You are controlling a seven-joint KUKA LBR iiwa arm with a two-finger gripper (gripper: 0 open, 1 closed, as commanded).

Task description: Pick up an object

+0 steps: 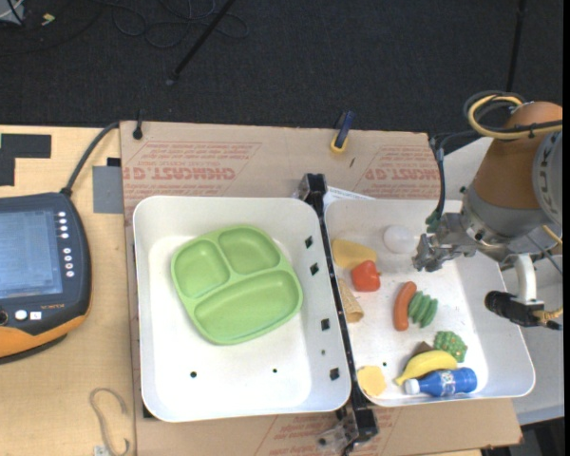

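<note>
The right bin [494, 302] holds several toy foods. A white ball [397, 238] lies near its back, a yellow wedge [353, 252] and a red pepper [365, 275] sit to its left, and a tan cone [350, 302] lies below them. An orange sausage [404, 306] and a green pickle [423, 308] lie side by side in the middle. Broccoli [450, 345], a banana [427, 364], a blue bottle [445, 383] and a yellow disc [371, 380] crowd the front. My gripper [431, 253] hangs over the bin just right of the white ball, with nothing seen in it.
The left bin [161, 350] carries a green divided plate [237, 283]. A black divider [325, 293] separates the bins. A tablet-like pendant [28, 264] lies on the bench at far left. The arm's grey body [513, 198] and a black cable fitting [518, 307] overhang the right bin's right side.
</note>
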